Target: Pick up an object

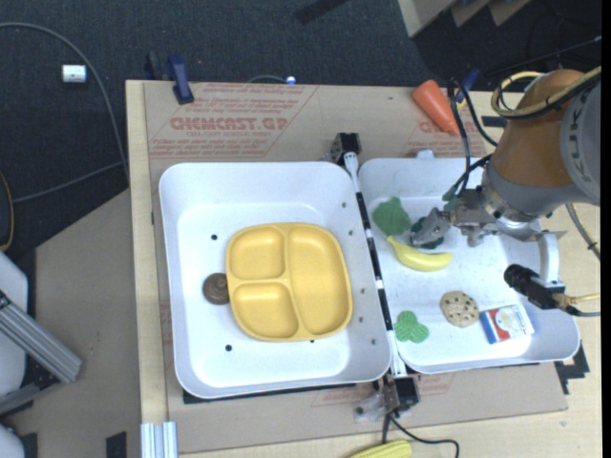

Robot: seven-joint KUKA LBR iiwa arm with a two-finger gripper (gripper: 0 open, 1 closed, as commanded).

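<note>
One arm point(544, 151) reaches in from the right over the right bin point(563, 337), its gripper point(430, 229) low above the far left part. Whether it is apart or together cannot be told. A banana point(420, 257) lies just beneath it, nearer, beside a green leaf point(390, 217).

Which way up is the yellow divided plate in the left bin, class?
Right way up: the yellow plate lies flat in the left bin, its three compartments facing the camera.
</note>
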